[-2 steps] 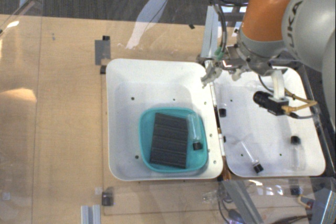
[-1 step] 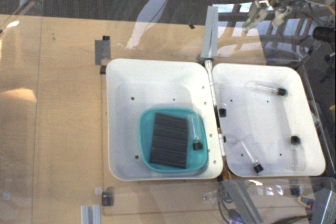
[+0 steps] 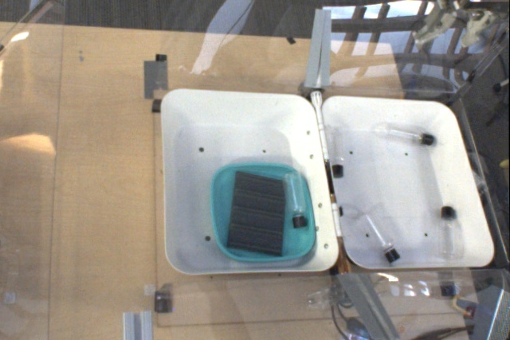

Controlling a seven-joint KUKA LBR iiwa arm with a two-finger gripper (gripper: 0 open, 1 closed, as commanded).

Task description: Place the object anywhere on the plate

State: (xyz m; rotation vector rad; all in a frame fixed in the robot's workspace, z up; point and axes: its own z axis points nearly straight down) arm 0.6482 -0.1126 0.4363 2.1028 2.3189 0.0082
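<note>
A teal plate (image 3: 219,207) lies in the front part of the left bin (image 3: 183,171). On it rests a dark ribbed block (image 3: 256,212). Along the block's right side lies a clear tube with a black cap (image 3: 296,203), also on the plate. My gripper (image 3: 458,16) hangs high at the top right corner of the view, beyond the far edge of the right bin (image 3: 470,171) and well away from the plate. Nothing shows in its grasp.
Three more clear black-capped tubes lie in the right bin: one at the back (image 3: 402,134), one at the front left (image 3: 378,239), one at the right (image 3: 449,227). A metal post (image 3: 319,52) stands behind the joint between the bins.
</note>
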